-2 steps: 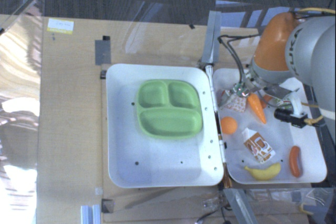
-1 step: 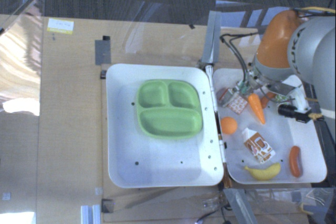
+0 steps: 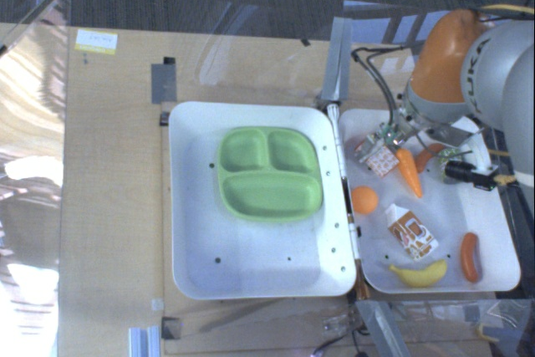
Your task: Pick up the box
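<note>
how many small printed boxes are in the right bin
2. One small white and orange printed carton lies near the middle of the right white bin, above the yellow banana. Another small printed box sits at the bin's upper left, beside the orange carrot. The arm may hide more.

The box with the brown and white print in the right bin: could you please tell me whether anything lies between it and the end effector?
Yes. The carrot lies slantwise between the end effector and the box. A small packet also sits right beside the end effector.
</note>
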`<state>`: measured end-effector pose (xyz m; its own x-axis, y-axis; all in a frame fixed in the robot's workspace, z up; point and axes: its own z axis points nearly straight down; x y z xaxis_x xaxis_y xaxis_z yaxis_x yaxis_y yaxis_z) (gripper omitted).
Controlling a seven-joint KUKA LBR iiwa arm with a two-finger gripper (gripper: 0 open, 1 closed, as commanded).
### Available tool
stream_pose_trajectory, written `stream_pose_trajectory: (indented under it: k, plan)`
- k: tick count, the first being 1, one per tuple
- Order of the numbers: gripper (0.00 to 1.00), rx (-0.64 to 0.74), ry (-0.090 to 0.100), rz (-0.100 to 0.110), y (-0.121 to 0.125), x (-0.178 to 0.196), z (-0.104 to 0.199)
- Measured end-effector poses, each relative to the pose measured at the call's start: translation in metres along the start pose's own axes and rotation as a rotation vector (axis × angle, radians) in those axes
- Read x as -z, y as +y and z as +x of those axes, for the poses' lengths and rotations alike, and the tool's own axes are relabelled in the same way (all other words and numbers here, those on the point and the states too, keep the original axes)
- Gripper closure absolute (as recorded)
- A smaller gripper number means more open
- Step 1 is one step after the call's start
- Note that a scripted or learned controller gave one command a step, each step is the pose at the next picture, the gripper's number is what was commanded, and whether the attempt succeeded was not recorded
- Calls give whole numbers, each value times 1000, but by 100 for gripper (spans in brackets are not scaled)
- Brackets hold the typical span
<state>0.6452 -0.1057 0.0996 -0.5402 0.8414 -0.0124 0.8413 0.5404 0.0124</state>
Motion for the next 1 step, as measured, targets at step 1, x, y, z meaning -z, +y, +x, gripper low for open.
stream_pose_trajectory:
  k: [1]
  plan:
    - [100, -105, 6, 5, -3, 123, 40]
